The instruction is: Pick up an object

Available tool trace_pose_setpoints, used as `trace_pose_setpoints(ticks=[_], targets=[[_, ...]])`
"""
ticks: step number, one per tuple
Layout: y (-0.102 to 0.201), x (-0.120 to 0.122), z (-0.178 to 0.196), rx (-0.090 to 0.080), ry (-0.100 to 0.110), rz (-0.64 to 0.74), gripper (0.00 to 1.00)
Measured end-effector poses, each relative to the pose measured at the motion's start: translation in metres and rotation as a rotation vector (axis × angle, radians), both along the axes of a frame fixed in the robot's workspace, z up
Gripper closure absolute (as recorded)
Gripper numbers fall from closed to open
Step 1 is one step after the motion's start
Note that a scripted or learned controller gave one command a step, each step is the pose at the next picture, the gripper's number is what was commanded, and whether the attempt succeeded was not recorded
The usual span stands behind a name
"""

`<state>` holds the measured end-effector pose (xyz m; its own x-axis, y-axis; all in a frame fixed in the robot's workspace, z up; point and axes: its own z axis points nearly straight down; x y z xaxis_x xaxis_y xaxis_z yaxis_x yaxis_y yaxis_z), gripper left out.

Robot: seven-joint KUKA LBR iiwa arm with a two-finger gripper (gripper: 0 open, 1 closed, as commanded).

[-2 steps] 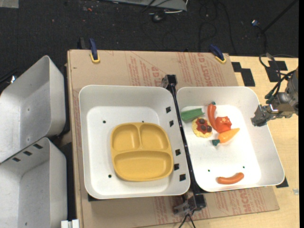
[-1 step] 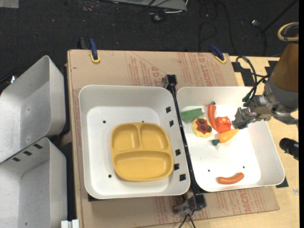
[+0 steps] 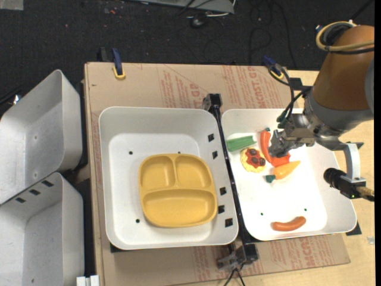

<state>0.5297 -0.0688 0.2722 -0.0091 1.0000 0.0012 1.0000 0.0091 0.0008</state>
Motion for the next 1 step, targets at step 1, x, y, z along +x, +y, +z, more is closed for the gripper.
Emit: trace_pose_setpoints(ticks=[1], targets=[[0.0470, 0.0164, -0.0139, -0.002, 0.001, -0.003, 1.00]])
